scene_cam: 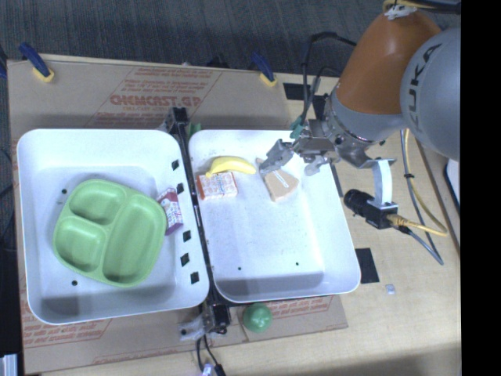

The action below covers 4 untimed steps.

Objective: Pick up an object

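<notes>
In the right bin (pixel 329 269) lie a yellow banana (pixel 232 164), a small orange and white box (pixel 217 186) and a tan wedge-shaped piece (pixel 282 185). My gripper (pixel 293 161) hangs over the bin's far right part, just above and behind the tan wedge. Its two grey fingers (pixel 273 158) stand apart, open, with nothing between them. The wedge lies on the bin floor right below the fingertips.
The left bin (pixel 31 210) holds a green divided plate (pixel 109 232) and a small maroon and white packet (pixel 171 207) by the wall between the bins. A green ball (pixel 256 317) rests on the cardboard in front of the right bin.
</notes>
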Each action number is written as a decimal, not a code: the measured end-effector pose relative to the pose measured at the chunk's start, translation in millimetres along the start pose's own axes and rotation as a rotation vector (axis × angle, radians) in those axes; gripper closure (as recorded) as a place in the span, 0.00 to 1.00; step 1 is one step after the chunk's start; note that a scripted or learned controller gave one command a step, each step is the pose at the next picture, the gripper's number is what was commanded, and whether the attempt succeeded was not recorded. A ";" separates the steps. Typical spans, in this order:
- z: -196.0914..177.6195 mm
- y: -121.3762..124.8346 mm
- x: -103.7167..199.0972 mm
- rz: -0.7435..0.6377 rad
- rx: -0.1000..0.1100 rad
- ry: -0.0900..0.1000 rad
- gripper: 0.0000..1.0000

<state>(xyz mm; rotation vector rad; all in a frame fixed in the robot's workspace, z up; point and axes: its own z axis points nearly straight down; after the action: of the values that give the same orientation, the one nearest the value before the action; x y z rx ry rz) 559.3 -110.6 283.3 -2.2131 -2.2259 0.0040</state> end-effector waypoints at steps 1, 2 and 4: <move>191.9 0.7 -32.3 -0.001 0.000 0.000 0.00; 190.7 55.3 -101.2 0.002 -0.003 -0.001 0.00; 66.6 -82.8 -62.3 0.002 -0.003 0.000 1.00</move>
<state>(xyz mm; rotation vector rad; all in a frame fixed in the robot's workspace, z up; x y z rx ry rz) 476.7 -173.4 217.0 -2.2162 -2.2251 0.0009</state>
